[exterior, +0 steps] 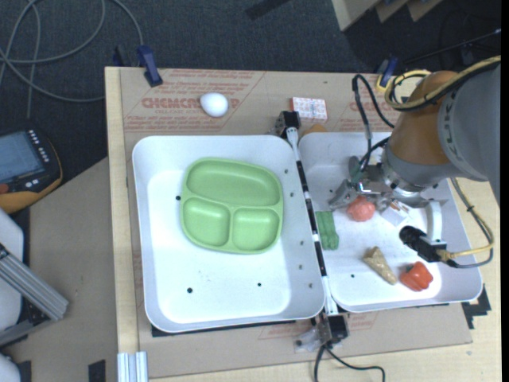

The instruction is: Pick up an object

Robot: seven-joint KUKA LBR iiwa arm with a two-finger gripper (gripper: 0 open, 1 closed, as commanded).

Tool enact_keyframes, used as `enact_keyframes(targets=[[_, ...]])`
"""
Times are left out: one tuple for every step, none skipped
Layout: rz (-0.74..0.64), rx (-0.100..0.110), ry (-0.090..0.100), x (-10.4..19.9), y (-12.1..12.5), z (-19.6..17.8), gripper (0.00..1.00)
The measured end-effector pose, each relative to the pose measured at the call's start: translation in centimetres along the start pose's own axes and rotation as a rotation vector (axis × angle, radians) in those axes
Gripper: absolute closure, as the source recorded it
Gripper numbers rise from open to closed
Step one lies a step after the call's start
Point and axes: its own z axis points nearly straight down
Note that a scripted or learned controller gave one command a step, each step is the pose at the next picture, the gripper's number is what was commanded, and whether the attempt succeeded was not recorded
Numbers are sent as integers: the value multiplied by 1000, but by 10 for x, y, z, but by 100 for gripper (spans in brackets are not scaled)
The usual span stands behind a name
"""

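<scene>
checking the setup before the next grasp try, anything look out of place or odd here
Two things sit outside the bins on the cardboard base behind them: a white egg-shaped object and a small patterned block. The green divided plate lies alone in the left bin, slightly askew. Nothing looks spilled or damaged.

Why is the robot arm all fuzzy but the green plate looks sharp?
In the camera view, the grey and orange robot arm looks soft and smeared, likely from closeness or motion; the green three-compartment plastic plate is crisp, evenly lit, with mild glare on the left white bin.
</scene>
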Motion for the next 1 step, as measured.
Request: enact_keyframes(targets=[[0, -2, -1, 0, 0, -10, 100]])
